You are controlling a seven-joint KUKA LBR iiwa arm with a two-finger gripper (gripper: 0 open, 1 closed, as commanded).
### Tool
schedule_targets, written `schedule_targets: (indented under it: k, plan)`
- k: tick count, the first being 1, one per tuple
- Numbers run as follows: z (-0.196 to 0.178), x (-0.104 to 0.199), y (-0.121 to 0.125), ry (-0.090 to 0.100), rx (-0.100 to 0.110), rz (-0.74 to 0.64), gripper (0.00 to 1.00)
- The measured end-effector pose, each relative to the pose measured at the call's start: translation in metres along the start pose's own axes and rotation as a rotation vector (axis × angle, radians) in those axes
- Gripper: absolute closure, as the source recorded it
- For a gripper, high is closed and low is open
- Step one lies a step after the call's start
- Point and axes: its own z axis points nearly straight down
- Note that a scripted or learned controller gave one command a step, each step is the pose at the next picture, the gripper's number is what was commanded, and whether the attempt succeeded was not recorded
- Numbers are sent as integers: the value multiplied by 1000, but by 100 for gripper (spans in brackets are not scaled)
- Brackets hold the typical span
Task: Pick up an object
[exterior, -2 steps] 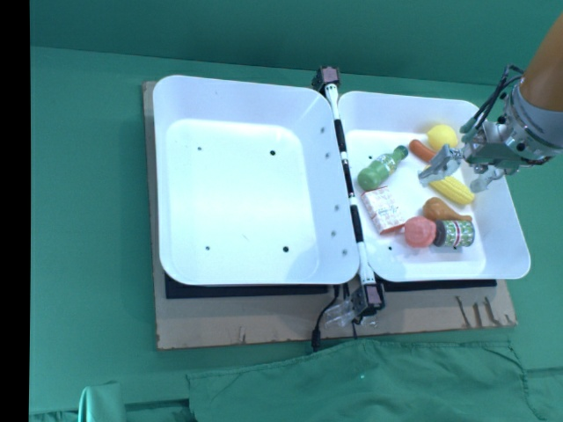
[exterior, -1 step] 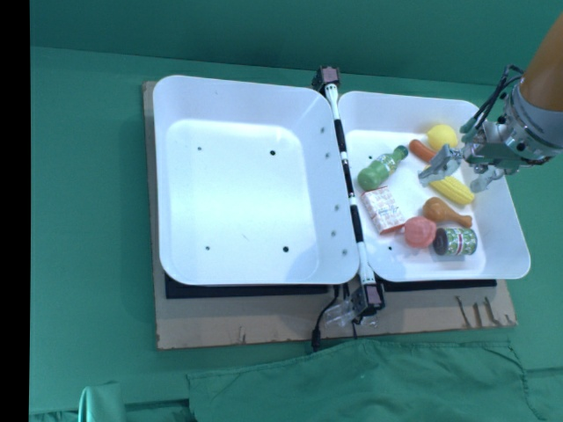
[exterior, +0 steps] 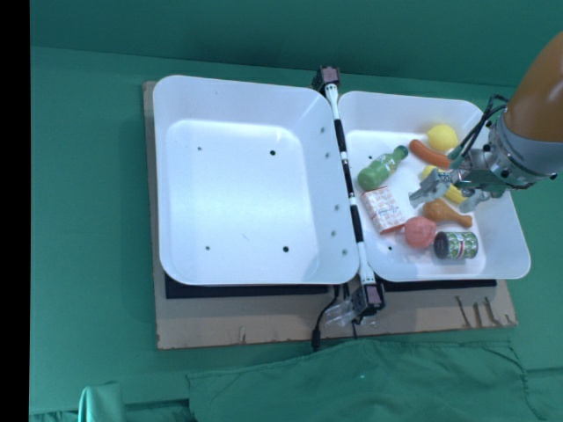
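Observation:
The right bin (exterior: pixel 501 262) holds several toy foods. There is a yellow lemon (exterior: pixel 442 136), an orange-red sausage (exterior: pixel 428 153), a green bottle (exterior: pixel 381 169) and a red-and-white packet (exterior: pixel 383 209). A brown drumstick (exterior: pixel 446 212), a pink-red ball (exterior: pixel 420 232) and a green-labelled can (exterior: pixel 456 245) lie nearer the front. My gripper (exterior: pixel 442 198) hangs over the middle right of this bin, open, with its fingers spread to either side of a small yellow item (exterior: pixel 454 192). The wrist hides most of that item. The drumstick lies just below the fingertips.
The left bin (exterior: pixel 176 104) sits beside the right one, joined to it by a black-and-white divider rail (exterior: pixel 347 183). Both rest on a brown board (exterior: pixel 246 328) on the green bench. The arm's orange band (exterior: pixel 541 90) enters from the right.

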Motion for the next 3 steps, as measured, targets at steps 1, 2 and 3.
schedule_targets:
  k: [1,2,3]
  plan:
    - [46,-8,-6,0,0,0,0]
    - [88,-10,-6,0,1,-1,0]
    - [110,-12,-4,-2,-12,-2,0]
